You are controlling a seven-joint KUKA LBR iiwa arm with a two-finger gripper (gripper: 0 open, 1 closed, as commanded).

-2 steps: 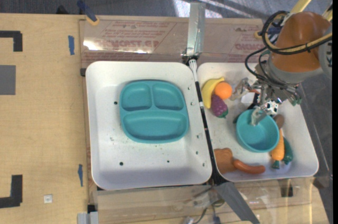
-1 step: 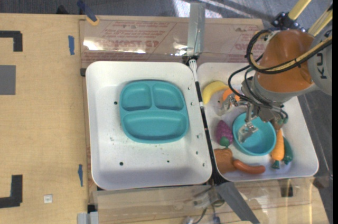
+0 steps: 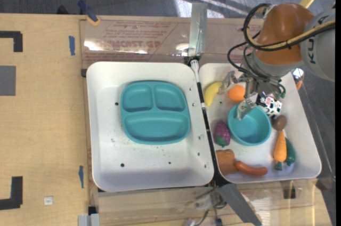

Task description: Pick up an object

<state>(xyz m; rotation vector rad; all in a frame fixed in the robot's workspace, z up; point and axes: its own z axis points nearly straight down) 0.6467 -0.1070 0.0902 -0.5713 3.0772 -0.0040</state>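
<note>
Camera view is showing the left bin holding a teal divided plate, with bare floor lying around it. The gripper is hovering over the right bin's teal bowl, crowded by banana, orange and carrot.

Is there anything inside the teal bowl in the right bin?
The bowl looks bare where its inside shows: plain teal, no object. The gripper hangs over its upper-left rim and covers that part, so nothing can be said of what lies beneath it.

Teal divided plate, teal bowl, yellow banana
</note>
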